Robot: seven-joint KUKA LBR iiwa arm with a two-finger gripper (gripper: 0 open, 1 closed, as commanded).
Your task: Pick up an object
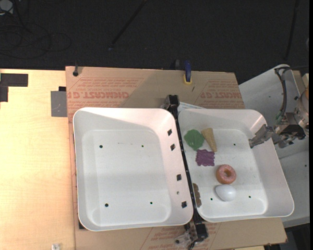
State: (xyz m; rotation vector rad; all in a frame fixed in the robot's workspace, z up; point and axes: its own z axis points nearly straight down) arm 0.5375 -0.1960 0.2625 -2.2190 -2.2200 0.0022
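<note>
Your hand [261,135] hangs over the upper right rim of the right-hand bin [281,191], at the edge of the white tray and well apart from anything it could lift. Nothing sits between its fingers; how far they stand open you cannot tell at this size and angle.

The pickings all lie in that right-hand bin. A green lump [194,138] and a tan cone [209,138] sit just beside each other near the top left of the tray floor, with a purple piece [205,157] just below them. Lower down, an orange ring [226,174] rests close above a white rounded object [226,192], the two nearly touching. The left-hand bin [83,191] holds none of them. Both bins rest on a cardboard sheet [120,90] over the worktop [26,160].

To do this step well, choose one target before you descend. The purple piece looks the cleanest choice, judged by the clear floor on its right side. The green lump and cone crowd each other, and the ring and white object do the same, so a finger could nudge a neighbour. Travel left and inward off the rim first, centre over the target, then lower straight. Watch the white object: against the white tray it is hard to read.
</note>
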